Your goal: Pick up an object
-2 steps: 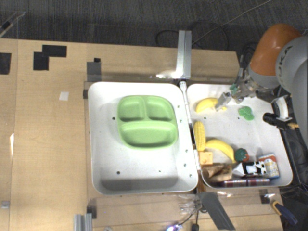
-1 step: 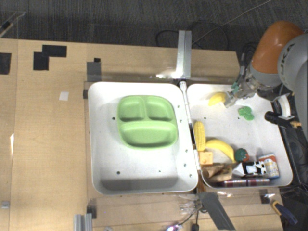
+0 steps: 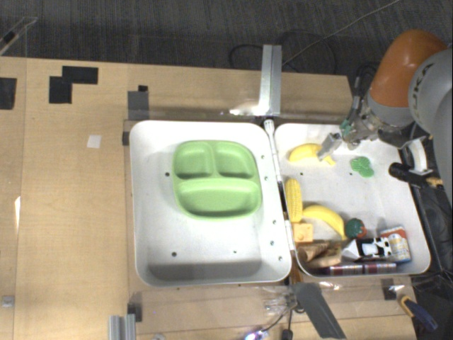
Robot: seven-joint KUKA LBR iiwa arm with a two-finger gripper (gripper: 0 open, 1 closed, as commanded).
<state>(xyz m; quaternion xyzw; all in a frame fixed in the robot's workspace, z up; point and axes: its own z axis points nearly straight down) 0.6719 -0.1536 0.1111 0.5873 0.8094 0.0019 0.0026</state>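
Note:
My gripper (image 3: 330, 147) hangs low over the back of the right bin (image 3: 417, 211), at the right end of a small yellow banana piece (image 3: 303, 152); whether it touches the piece I cannot tell. A small green leafy item (image 3: 362, 166) lies just to the gripper's right. Along the bin's left wall lies a corn cob (image 3: 292, 199), with a larger banana (image 3: 325, 218) beside it. The grey arm with its orange band (image 3: 400, 69) reaches in from the upper right.
The left bin (image 3: 152, 211) holds a green divided plate (image 3: 216, 178). At the right bin's front sit an orange cube (image 3: 304, 232), a brown bread-like piece (image 3: 320, 250), a black-and-white toy (image 3: 371, 247), a can (image 3: 398, 244) and a dark pen (image 3: 361, 266).

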